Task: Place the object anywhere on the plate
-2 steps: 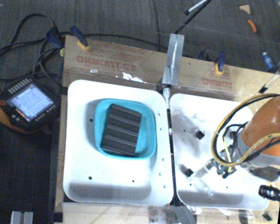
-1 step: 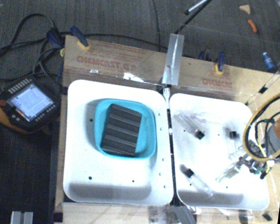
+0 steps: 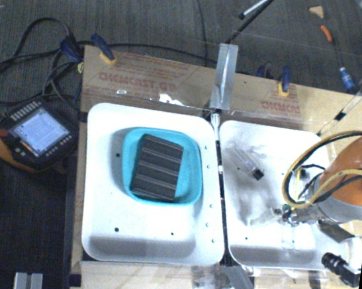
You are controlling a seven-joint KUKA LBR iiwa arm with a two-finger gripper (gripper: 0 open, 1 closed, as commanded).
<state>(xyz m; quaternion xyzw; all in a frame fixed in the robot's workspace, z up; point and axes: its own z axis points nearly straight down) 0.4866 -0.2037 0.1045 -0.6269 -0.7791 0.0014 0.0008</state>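
We note the dark ridged block (image 3: 158, 167) lying flat on the blue plate (image 3: 193, 175) in the left bin (image 3: 90, 221), so placement looks done. The arm (image 3: 353, 178) sits over the right bin (image 3: 253, 251); we cannot tell its grip state.

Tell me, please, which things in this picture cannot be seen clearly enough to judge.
- Gripper, camera view: the arm's wrist and cables cover it, so open or shut cannot be told.
- Small dark object in the right bin: too small and blurred to identify.
- Dark ridged block on the blue plate: its underside and material are hidden.
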